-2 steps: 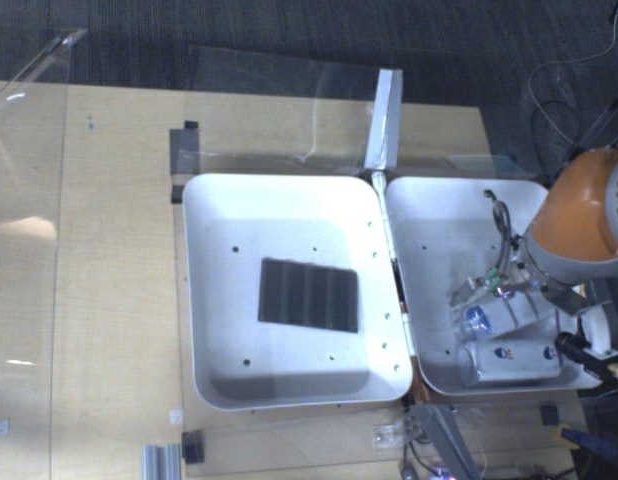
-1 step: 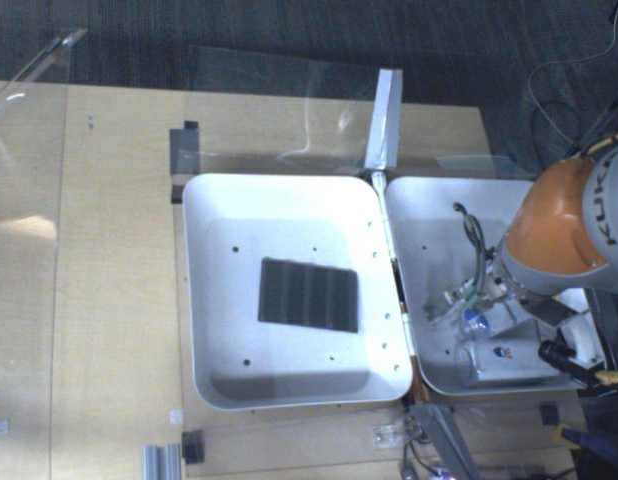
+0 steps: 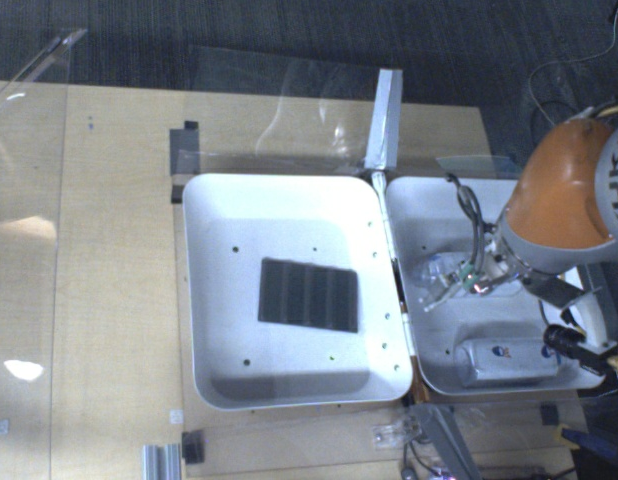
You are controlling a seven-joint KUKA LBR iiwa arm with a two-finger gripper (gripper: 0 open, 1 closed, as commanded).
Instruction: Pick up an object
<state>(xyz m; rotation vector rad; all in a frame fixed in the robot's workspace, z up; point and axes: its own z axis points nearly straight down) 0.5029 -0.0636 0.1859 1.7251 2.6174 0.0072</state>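
Observation:
My gripper (image 3: 467,280) is low inside the right bin (image 3: 421,216), under the orange band of the arm (image 3: 559,193). Just to its left lies a small clear, crinkled plastic item (image 3: 436,268), touching or almost touching the gripper's tip; I cannot tell which. A grey, rounded rectangular object (image 3: 501,360) lies flat near the right bin's front wall, apart from the gripper. In the left bin (image 3: 204,268) a dark ribbed rectangular pad (image 3: 309,295) lies flat near the middle.
A metal divider post (image 3: 384,118) rises behind the seam between the two bins. Cables (image 3: 467,208) hang from the wrist over the right bin. The wooden bench (image 3: 89,268) stretches to the left under a clear sheet.

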